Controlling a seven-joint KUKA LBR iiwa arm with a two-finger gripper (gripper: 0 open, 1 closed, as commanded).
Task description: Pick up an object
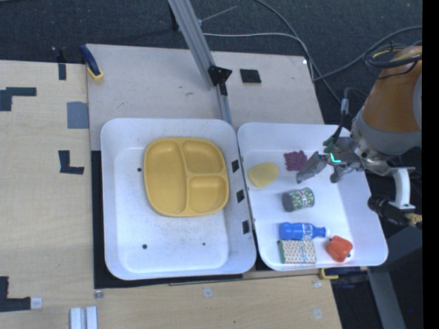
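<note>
The right bin holds several small objects: a purple clump, a pale yellow lump, a green patterned can lying on its side, a blue bottle, a green-checked box and a red-orange piece. My gripper hangs over the upper right part of this bin, just right of the purple clump and above the can. Its two fingers are spread apart, open, with only bare bin floor between them.
The left bin holds a yellow divided plate. A slanted metal pole rises behind the bins. Cables run across the dark floor at the back. The arm's orange and grey body stands over the right bin's far right edge.
</note>
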